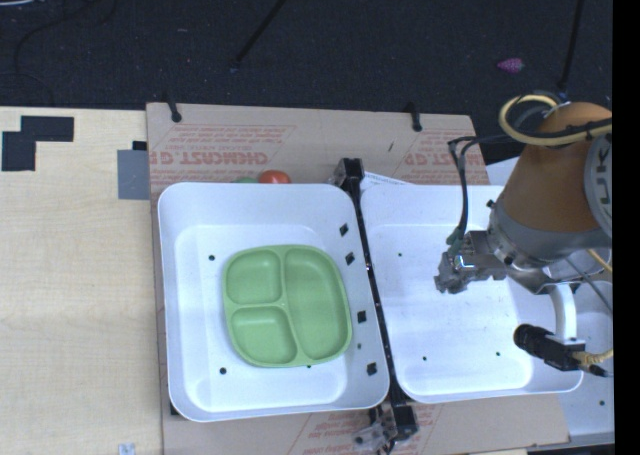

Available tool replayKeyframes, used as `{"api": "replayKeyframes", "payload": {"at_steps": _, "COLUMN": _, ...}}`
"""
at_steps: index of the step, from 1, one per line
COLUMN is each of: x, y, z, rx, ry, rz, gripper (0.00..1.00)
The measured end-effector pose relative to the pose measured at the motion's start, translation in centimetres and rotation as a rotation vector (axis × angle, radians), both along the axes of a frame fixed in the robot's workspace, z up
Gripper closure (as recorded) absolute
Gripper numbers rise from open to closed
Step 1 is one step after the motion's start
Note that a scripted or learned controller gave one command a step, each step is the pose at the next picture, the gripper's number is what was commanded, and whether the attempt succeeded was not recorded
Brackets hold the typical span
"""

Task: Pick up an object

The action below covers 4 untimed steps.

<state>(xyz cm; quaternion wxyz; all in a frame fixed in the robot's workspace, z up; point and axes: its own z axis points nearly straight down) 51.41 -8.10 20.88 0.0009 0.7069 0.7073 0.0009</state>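
Observation:
A green divided plate lies flat in the middle of the left bin. My gripper hangs over the right bin, near its centre-right, well apart from the plate. Nothing shows between its tips, and the slant of the view hides how they stand. The grey arm with its orange band reaches in from the right edge.
A small red-orange thing and a bit of green lie on the cardboard just behind the left bin's far rim. A black divider strip runs between the two bins. Pale wooden bench stretches to the left.

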Motion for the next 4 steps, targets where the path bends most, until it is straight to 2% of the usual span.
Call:
{"api": "replayKeyframes", "payload": {"at_steps": 1, "x": 0.6, "y": 0.3, "z": 6.1, "rx": 0.0, "ry": -0.001, "rz": 0.0, "gripper": 1.0}}
{"api": "replayKeyframes", "payload": {"at_steps": 2, "x": 3.1, "y": 4.4, "z": 5.3, "rx": 0.001, "ry": 0.004, "rz": 0.003, "gripper": 1.0}}
{"api": "replayKeyframes", "payload": {"at_steps": 3, "x": 4.1, "y": 10.1, "z": 4.3, "rx": 0.001, "ry": 0.006, "rz": 0.004, "gripper": 1.0}}
{"api": "replayKeyframes", "payload": {"at_steps": 4, "x": 6.8, "y": 15.2, "z": 4.0, "rx": 0.001, "ry": 0.004, "rz": 0.004, "gripper": 1.0}}
